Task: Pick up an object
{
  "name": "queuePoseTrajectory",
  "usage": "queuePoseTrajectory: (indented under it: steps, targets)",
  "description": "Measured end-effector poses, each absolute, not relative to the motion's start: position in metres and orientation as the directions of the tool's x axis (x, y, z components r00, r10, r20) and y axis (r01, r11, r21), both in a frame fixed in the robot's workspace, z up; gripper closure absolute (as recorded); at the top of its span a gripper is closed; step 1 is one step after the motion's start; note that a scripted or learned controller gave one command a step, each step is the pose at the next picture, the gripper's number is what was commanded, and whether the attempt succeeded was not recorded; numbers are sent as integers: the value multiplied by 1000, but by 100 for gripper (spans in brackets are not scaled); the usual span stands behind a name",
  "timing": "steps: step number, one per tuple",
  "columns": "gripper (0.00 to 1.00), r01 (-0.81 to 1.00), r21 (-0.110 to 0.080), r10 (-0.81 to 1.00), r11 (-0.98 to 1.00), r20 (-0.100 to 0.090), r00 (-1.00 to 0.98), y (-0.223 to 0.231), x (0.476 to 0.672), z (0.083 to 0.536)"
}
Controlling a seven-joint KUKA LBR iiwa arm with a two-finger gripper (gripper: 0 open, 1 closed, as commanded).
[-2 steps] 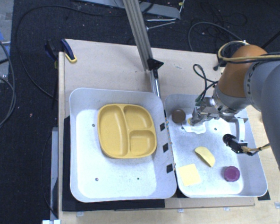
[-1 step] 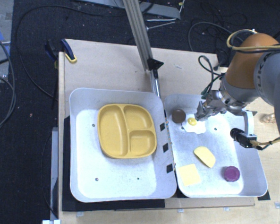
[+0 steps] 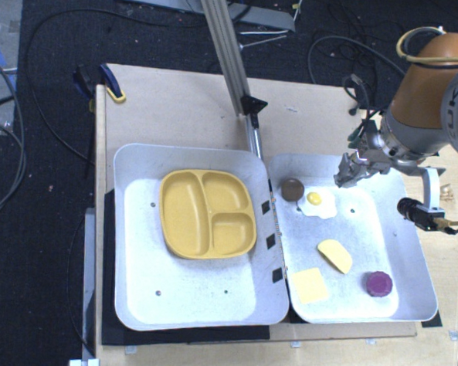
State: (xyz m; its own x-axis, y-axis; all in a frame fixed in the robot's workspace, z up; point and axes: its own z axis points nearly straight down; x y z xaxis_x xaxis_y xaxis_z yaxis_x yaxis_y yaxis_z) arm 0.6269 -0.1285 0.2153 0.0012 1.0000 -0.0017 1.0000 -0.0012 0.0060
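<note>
We cannot tell the gripper (image 3: 348, 176) fingers' state. It hangs just right of the fried egg (image 3: 317, 203); descending here risks missing it.

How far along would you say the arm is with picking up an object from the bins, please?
Nothing looks picked yet. The brown round piece, fried egg, yellow wedge, yellow square and purple piece all lie in the right bin. In hand: the gripper sits above that bin's far edge, nothing visible between its fingers. Left: descend, grasp, lift.
</note>
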Motion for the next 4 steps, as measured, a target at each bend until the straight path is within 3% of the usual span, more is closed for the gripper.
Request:
queuePoseTrajectory:
  steps: [1, 3, 4]
  targets:
    - [100, 1000, 3, 1000, 2, 0, -2, -128, 628, 229]
    - [100, 1000, -1, 1000, 8, 2, -8, -20, 625, 211]
    - [100, 1000, 3, 1000, 9, 2, -9, 36, 633, 220]
